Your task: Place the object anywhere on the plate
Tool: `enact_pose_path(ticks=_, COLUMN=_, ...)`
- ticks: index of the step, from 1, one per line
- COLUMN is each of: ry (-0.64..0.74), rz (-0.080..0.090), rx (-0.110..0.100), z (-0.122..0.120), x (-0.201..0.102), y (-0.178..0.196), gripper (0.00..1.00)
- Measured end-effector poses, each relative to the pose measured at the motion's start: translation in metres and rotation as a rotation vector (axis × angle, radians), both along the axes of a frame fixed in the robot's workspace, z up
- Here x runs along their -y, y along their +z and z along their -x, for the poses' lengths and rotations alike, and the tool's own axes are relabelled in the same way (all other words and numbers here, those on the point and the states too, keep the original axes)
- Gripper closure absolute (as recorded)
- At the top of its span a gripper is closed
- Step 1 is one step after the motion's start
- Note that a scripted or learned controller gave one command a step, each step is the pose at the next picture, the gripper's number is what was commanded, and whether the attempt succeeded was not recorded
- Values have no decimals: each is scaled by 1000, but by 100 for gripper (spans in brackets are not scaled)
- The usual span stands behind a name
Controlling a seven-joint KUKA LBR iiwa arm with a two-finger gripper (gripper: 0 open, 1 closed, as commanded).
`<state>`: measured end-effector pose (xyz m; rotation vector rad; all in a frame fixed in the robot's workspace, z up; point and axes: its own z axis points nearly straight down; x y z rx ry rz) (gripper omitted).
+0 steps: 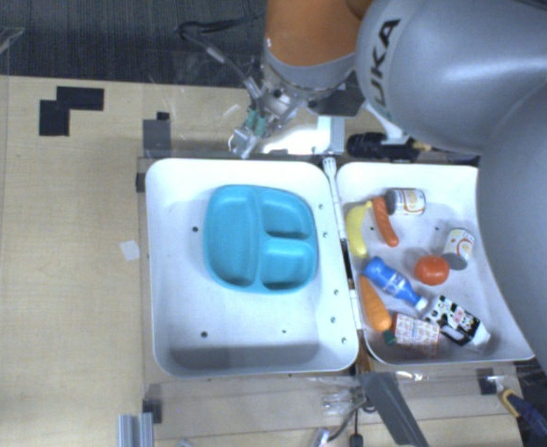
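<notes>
Plate sits bare in left bin; candidate objects, banana and carrot among them, all lie in right bin. Gripper hovers beyond the left bin's far rim; grip state unreadable. Risk, as judged: crowded items invite a missed or double pick.

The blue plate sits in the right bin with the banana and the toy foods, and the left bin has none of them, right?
Not quite. The camera view shows the blue plate lying alone in the left bin. The banana and the other toy foods are in the right bin.
</notes>
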<state>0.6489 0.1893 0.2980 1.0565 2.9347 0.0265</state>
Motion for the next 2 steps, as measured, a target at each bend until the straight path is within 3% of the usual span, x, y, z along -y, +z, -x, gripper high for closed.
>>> enact_pose_path(ticks=1, ry=132, rz=9, rx=-18, z=79, x=69, y=-12, gripper=100)
enact_pose_path(ticks=2, ry=131, rz=9, rx=-18, z=79, x=69, y=-13, gripper=0)
